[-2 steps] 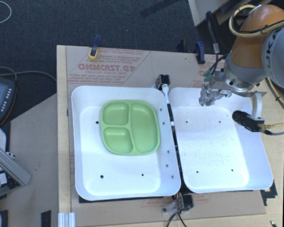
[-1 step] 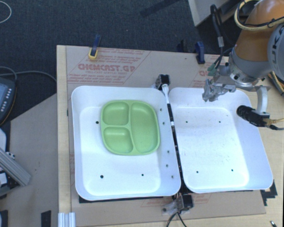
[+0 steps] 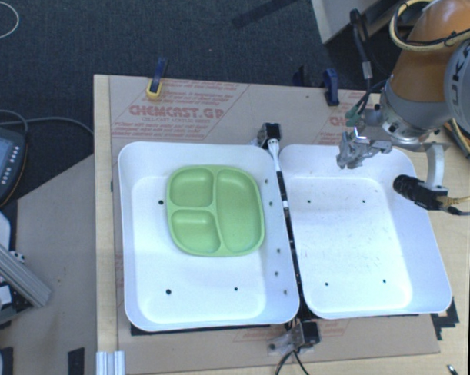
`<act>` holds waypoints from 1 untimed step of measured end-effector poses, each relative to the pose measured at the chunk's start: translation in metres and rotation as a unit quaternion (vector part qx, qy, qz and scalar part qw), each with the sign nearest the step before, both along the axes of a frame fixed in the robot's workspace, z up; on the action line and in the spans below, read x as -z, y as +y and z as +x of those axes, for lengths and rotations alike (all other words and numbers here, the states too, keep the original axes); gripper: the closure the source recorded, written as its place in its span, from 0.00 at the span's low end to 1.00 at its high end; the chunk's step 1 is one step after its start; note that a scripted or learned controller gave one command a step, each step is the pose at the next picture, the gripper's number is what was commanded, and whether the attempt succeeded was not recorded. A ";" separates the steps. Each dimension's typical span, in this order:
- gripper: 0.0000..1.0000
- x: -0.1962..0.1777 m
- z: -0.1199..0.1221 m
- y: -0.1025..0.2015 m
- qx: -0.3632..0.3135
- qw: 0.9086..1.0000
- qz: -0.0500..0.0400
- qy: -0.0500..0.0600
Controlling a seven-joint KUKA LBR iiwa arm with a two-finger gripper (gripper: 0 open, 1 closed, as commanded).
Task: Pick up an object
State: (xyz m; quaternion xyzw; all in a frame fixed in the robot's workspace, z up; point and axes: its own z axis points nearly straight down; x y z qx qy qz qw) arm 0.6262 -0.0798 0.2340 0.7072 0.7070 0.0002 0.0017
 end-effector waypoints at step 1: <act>1.00 0.008 0.008 0.007 -0.001 1.000 0.000 0.000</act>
